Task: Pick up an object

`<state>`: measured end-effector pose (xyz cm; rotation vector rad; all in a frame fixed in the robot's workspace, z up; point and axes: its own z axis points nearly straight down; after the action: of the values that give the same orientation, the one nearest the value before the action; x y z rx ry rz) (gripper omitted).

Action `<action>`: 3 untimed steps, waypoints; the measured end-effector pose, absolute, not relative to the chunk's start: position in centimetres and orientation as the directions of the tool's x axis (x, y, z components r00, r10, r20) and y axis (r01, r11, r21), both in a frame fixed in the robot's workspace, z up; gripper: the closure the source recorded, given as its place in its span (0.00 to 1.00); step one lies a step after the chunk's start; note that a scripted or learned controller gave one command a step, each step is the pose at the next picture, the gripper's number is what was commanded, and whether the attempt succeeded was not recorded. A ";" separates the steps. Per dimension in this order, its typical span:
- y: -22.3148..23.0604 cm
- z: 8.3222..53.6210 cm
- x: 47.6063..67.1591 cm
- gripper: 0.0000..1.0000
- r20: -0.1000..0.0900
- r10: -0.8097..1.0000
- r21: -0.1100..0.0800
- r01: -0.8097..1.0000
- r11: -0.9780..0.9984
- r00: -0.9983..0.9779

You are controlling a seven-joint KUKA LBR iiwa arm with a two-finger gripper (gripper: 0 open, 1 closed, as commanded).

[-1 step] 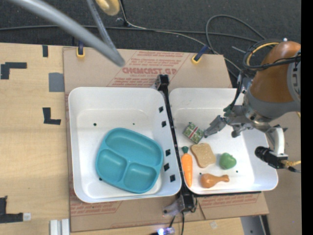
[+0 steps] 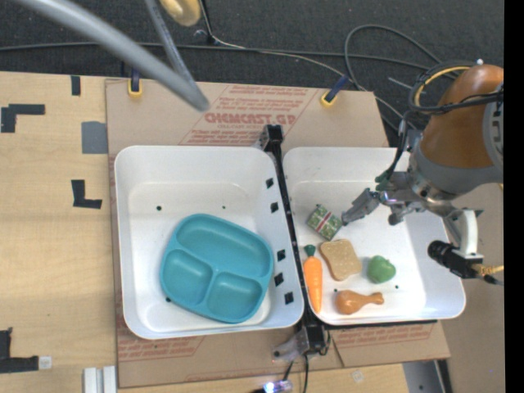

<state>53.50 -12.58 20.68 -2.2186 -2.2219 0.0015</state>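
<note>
The left bin (image 2: 131, 219) holds 1 teal tray (image 2: 215, 267) with bare floor along its far wall. In the right bin (image 2: 327, 166), 5 items crowd the near left: carrot (image 2: 313, 280), green box (image 2: 324, 220), bread slice (image 2: 341, 259), drumstick (image 2: 358, 301), green pepper (image 2: 381, 268). The gripper (image 2: 364, 205) hangs beside the box; its opening I cannot tell.

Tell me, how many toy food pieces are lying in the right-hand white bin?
5: a green-striped box nearest the gripper, a tan bread slice, an orange carrot by the divider, a green round vegetable, a brown drumstick in front.
</note>
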 end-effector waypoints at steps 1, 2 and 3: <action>-13.3 15.6 54.0 0.00 0.000 1.000 -0.006 1.000 0.000 0.000; -13.7 9.2 53.7 0.00 0.001 1.000 -0.008 1.000 0.000 0.000; -13.7 8.8 53.8 0.00 0.000 1.000 0.001 1.000 0.000 0.000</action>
<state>53.84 -13.72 8.75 -2.2221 -2.2222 -0.0008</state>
